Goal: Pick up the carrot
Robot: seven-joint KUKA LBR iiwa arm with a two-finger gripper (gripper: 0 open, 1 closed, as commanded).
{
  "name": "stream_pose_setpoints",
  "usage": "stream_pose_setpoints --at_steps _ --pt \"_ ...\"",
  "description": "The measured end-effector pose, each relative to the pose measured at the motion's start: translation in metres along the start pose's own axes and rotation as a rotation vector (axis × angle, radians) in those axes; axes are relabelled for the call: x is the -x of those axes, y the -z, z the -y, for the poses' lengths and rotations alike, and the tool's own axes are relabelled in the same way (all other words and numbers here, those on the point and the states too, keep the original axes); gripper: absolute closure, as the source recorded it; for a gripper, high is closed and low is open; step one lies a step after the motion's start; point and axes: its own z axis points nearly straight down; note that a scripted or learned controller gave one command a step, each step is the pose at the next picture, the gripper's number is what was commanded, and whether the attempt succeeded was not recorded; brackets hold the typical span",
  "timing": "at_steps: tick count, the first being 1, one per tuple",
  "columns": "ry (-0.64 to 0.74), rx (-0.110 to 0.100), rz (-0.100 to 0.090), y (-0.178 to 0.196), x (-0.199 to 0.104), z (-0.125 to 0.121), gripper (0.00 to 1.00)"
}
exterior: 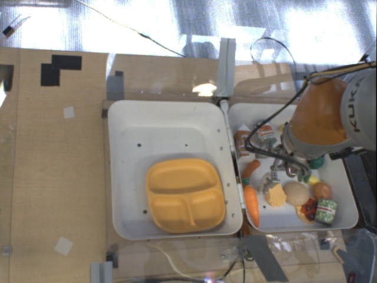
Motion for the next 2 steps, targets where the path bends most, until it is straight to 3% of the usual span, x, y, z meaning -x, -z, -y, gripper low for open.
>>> stream_pose_setpoints --at_steps 1,2 --pt "-0.043 -0.001 0.0 0.001 -0.066 -0.004 0.0" --pt "-0.038 -0.001 0.008 0.013 -0.062 -0.005 1.0"
